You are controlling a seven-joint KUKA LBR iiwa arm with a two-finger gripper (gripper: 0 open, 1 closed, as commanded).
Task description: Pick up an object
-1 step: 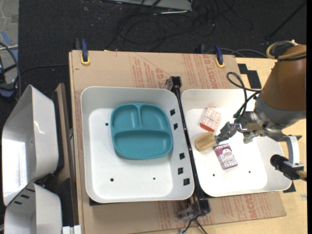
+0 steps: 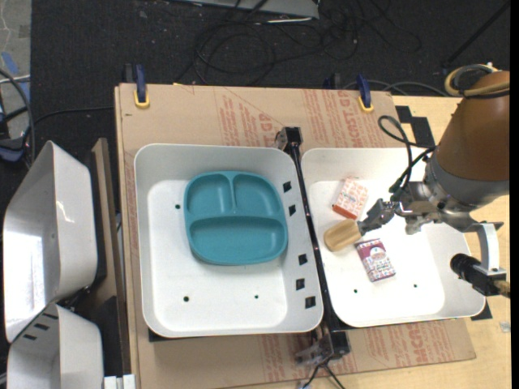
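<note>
The gripper (image 2: pixel 375 215) hangs low in the right bin (image 2: pixel 422 302); whether it grips anything I cannot tell. A tan brush (image 2: pixel 342 235) lies just beside it, long axis slanting toward the gripper. Bare floor lies below.

You've got two white bins: L bin (image 2: pixel 162 298) carries a teal divided plate (image 2: pixel 236 217), plain, no pattern, w/ small black dots and black square marks on the bin's white floor and right wall. R bin (image 2: pixel 430 298) holds a small box (image 2: pixel 350 198) in pink-orange and white near its far-left corner, a tan wooden block (image 2: pixel 341 235) by its left edge, and a maroon-and-white printed packet (image 2: pixel 375 260) toward centre. Gripper (image 2: pixel 378 215) is black; arm (image 2: pixel 478 148) reads orange-brown over grey. Bench board (image 2: pixel 243 112) is tan cardboard w/ faded red lettering; blue-and-yellow clamps (image 2: pixel 141 87) at its far edge. Floor (image 2: pixel 81 39) is dark w/ black cables.
</note>
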